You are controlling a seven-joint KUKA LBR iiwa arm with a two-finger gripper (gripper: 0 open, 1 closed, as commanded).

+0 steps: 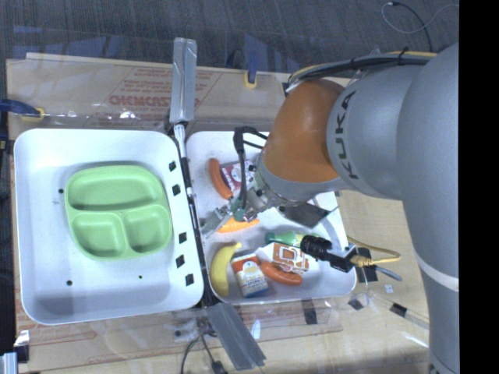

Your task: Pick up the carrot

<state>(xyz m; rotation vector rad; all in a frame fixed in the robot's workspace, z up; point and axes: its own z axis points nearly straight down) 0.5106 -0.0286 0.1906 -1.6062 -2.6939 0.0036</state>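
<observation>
The small orange plastic toy carrot (237, 225) lies near the left wall of the right-hand white bin (340, 285), directly under the gripper (236, 209), whose jaws' spread cannot be told; it looks light, rigid and smooth, best pinched across its thicker middle.

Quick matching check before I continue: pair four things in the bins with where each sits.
Things:
1. green divided plate
2. banana
3. carrot
4. gripper

Places:
A. front left corner of the right bin
B. just above the carrot, in the right bin
C. left bin
D. middle of the right bin, under the gripper

Pairs: 1-C, 2-A, 3-D, 4-B
</observation>
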